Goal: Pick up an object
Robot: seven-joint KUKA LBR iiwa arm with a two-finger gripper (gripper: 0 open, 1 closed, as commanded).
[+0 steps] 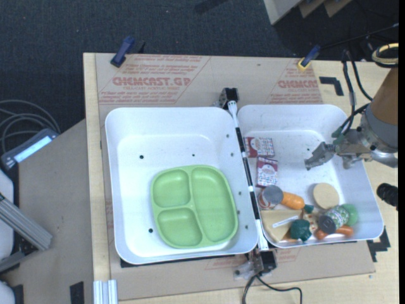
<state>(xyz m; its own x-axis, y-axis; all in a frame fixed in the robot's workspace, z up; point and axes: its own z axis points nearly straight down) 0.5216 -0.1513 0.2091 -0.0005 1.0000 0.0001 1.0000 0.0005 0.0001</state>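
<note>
Pincer (318, 156) of the grey arm sits above the right shallow white bin (354, 122), toward that bin's far right part. Dark fingers point left; whether they are spread or closed I cannot tell at this angle and blur. Nothing is seen between them.

Loose objects lie in the near half of the right bin, all nearer the camera than the pincer. A round tan disc (325, 196) lies closest, just below the pincer. An orange carrot-shaped toy (292, 201) lies left of the disc, touching a small grey-lidded can (272, 196). A dark green rounded toy (300, 230) and a small bottle with a green end (338, 217) lie at the bin's near edge. Two red-and-white printed cartons (262, 157) lie along the bin's left wall; their print is too small to read.

Left shallow white bin (126, 132) holds a pale green three-compartment plastic tray (193, 205).

The brown bench (158, 81) behind the bins bears red print reading roughly "CHEMCAST G.P", repeated at right.
</note>
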